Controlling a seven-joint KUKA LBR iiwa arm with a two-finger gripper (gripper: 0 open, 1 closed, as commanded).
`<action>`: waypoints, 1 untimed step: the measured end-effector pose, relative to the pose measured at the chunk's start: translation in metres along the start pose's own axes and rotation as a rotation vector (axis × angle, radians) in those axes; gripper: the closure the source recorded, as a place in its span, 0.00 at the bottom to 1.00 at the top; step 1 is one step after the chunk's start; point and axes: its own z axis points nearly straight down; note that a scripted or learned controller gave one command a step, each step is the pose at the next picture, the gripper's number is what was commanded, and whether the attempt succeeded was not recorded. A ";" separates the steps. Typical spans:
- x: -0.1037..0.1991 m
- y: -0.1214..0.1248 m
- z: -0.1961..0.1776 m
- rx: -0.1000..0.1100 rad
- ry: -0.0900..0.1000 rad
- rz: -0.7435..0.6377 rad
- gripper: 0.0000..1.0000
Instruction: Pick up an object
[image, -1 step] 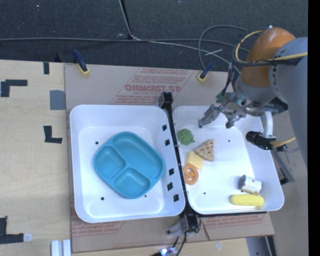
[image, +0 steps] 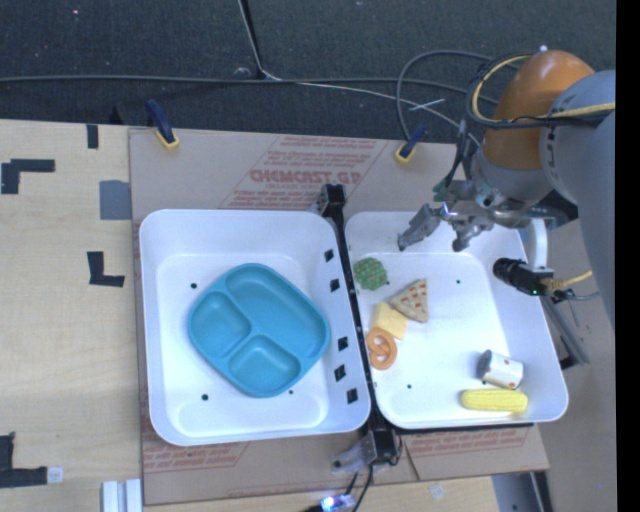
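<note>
Two shallow white bins sat side by side on a cardboard sheet (image: 300, 165) laid over the worktop (image: 60, 300). The left bin (image: 165, 235) held one thing, a blue divided plate (image: 258, 328) with three compartments, lying roughly in its middle.

The right bin (image: 520, 330) carried the small items. A green broccoli piece (image: 371, 273) lay nearest the black divider (image: 345, 300) between the bins. Just to the right of the broccoli sat a tan pizza slice (image: 411, 299), and below that slice a yellow cheese wedge (image: 390, 321) touched an orange pretzel (image: 381, 348). Well away from the broccoli, toward the bin's near right corner, a small grey and white cup (image: 499, 370) lay on its side, with a yellow corn cob (image: 493, 401) just below it.

The claw (image: 442, 229) hung over the far edge of the right bin, above and to the right of the broccoli, its two dark fingers (image: 415, 231) spread apart with nothing between them. None of the items touched it. The grey arm with its orange band (image: 535, 95) reached in from beyond the bin's far right corner, trailing cables. A black fitting (image: 520, 275) sat at the bin's right wall.

Two blue and yellow clamps (image: 160, 125) held the cardboard's far edge.
</note>
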 end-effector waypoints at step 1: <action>0.005 -0.003 0.047 0.004 -0.001 0.000 0.00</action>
